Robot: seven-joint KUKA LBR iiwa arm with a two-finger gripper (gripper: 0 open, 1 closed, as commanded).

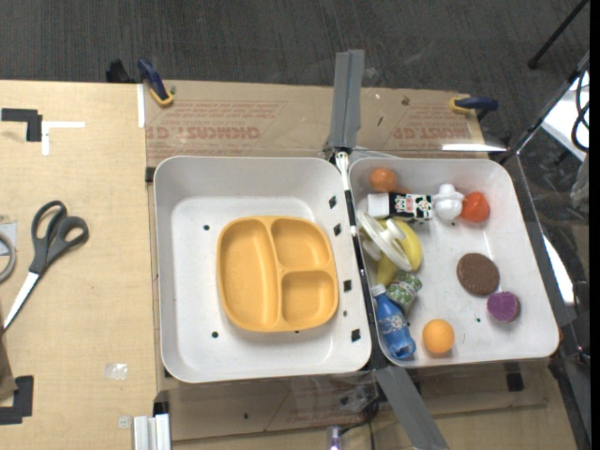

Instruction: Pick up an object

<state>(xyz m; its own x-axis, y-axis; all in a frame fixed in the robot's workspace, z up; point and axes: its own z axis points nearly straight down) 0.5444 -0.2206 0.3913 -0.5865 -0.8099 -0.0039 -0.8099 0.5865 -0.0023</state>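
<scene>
**Desk:** What can't you make out from your end?

**Operator:** Mostly the pile along the inner wall of the right bin (pixel 536 279). I see a blue bottle (pixel 394 328) lying with its cap end toward a crumpled green thing (pixel 405 291). Above those, a banana (pixel 408 242) is partly covered by a pale ring-shaped lid (pixel 378 235). They overlap so much that I can't tell what rests on what. The small black-and-white carton (pixel 412 204) has print too fine for me to read. The white lump (pixel 447 201) touching the red-orange piece (pixel 475 206) might be a small figure, though I wouldn't swear to it.

**Desk:** And the things you can read clearly?

**Operator:** In the same bin there is an orange ball (pixel 382 178) near the far wall and a second orange ball (pixel 438 337) near the front. A brown disc (pixel 478 274) lies flat, with a purple piece (pixel 503 306) just beside it. Those four each lie apart from the pile. The left bin (pixel 178 345) holds a yellow divided plate (pixel 278 273), flat and roughly central.

**Desk:** What about the surroundings?

**Operator:** The bins touch along their shared edge on a sheet of cardboard (pixel 244 125). It is held down by a blue clamp (pixel 155 82) at the far left and another clamp (pixel 476 105) at the far right. To the left the wooden worktop (pixel 84 345) carries a pair of scissors (pixel 42 247), whose blade tips are cut off at the frame edge. Beyond the worktop is dark carpet (pixel 281 17). The right margin is bright and blurred, so I can't identify what stands there.
</scene>
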